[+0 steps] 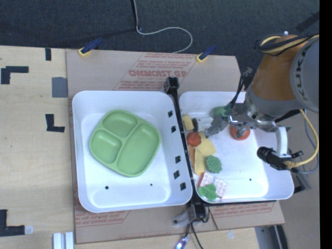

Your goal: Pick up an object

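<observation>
gripper (213, 127) fingers spread apart, nothing between them, hanging low in right bin (249, 188) just beside red tomato-looking piece (194, 138) and yellow piece (207, 148). so pick not done yet, grab and lift both left imo. toys crowd bin's left wall by divider, tight there. middle of bin bare, room to come in from right. green divided plate (124, 142) sits alone in left bin (88, 191).
</observation>
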Controlling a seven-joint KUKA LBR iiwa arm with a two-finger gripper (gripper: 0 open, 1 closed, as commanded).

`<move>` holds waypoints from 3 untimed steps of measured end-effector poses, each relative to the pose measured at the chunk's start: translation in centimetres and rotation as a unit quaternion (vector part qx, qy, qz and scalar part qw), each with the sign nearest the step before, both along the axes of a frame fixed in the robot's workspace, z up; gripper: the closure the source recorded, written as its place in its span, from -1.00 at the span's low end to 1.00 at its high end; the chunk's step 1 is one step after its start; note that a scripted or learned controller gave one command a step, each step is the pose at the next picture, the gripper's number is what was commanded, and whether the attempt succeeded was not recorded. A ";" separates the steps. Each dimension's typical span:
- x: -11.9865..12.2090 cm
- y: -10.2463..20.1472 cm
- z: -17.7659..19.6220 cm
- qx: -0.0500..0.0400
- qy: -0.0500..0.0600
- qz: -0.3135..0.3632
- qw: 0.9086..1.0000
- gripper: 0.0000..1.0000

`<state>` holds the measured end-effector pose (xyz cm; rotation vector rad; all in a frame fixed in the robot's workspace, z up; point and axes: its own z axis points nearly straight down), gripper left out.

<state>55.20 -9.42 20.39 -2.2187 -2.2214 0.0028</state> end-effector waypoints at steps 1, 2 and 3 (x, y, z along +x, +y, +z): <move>-4.6 6.8 -2.2 0.002 0.004 0.002 1.000 -1.00; -4.4 6.4 -1.2 0.000 0.002 0.001 1.000 1.00; -6.8 9.9 9.6 0.001 -0.005 0.002 1.000 1.00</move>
